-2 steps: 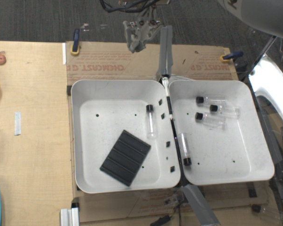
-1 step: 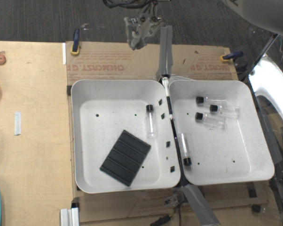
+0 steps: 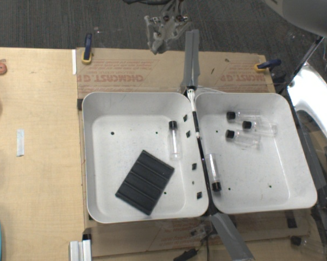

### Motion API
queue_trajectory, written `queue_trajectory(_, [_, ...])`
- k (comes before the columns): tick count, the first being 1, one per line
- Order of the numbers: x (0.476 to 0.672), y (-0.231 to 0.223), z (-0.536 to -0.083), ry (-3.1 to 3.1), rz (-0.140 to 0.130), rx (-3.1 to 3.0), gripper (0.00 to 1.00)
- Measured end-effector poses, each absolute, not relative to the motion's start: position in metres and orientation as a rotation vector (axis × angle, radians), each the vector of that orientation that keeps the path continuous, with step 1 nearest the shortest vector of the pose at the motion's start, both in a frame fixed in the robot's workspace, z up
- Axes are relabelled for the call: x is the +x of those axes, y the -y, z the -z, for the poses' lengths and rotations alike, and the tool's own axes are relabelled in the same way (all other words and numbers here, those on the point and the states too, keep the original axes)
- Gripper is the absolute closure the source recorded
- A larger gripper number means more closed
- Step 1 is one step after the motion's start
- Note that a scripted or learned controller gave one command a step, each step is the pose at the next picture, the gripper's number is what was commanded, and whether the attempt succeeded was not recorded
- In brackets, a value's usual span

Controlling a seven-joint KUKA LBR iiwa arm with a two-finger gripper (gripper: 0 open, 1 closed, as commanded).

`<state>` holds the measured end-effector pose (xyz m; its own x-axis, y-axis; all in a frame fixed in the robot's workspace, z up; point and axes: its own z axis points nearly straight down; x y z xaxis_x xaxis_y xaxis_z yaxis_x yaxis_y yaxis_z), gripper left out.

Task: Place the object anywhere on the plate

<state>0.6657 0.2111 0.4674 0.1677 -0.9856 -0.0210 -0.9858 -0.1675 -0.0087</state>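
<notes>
A black ridged plate (image 3: 145, 181) lies flat and turned at an angle in the left bin (image 3: 98, 145), towards its front. A clear tube with a black cap (image 3: 174, 140) lies in the same bin, near its right wall and apart from the plate. The right bin (image 3: 294, 162) holds several more clear, black-capped vials: three clustered at the back (image 3: 245, 128) and one long tube (image 3: 213, 173) along its left wall. My gripper (image 3: 162, 39) hangs high beyond the bins' far edge, over the cardboard, with nothing seen in it.
Brown cardboard (image 3: 131, 75) lies under the bins, clamped at the back corners by a blue-yellow clamp (image 3: 87, 49) and another clamp (image 3: 265, 65). A grey divider bar (image 3: 192, 58) runs between the bins. On the wooden bench at left lie small items (image 3: 20, 143).
</notes>
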Motion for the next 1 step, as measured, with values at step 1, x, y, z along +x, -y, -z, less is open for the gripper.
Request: queue_trajectory(1, [0.6675,-0.2096,-0.4759,-2.019,-0.021,-2.373,1.00])
